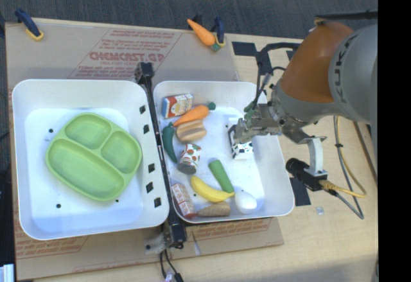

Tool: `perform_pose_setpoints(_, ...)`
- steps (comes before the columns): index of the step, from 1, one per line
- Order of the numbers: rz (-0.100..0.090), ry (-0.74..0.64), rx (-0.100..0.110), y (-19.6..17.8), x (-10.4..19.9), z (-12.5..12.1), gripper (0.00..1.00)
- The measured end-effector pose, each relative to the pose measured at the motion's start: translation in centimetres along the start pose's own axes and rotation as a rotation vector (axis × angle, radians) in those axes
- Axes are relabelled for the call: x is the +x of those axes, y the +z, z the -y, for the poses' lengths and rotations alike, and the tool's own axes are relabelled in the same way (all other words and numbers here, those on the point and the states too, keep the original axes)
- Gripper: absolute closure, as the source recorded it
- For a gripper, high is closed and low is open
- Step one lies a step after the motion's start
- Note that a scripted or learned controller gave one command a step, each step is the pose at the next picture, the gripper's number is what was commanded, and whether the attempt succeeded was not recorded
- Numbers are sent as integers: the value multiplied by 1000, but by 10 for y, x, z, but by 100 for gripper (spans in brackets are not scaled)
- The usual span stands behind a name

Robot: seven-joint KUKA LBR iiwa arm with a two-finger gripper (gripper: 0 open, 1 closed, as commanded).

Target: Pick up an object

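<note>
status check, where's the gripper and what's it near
Gripper low in the right bin, right side, over a small black and white carton. Nothing seen between its fingers. Cucumber and banana lie close below it.

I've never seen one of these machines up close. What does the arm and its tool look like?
The arm is thick and rounded, grey with a broad orange band above the wrist. At its end sits the tool, a small dark metal assembly with black-and-white parts. Thin black cables loop beside the wrist.
</note>
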State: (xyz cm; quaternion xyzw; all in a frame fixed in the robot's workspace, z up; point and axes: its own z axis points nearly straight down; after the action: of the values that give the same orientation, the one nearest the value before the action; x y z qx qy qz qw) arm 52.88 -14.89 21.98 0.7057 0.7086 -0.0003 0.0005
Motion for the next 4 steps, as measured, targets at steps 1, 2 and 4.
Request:
perform_pose_setpoints(1, -2, -2, 3, 19, -59, 19, 100)
perform_pose_setpoints(2, -1, -2, 3, 3, -61, 52, 100)
perform_pose_setpoints(4, -1, -2, 3, -5, -62, 53, 100)
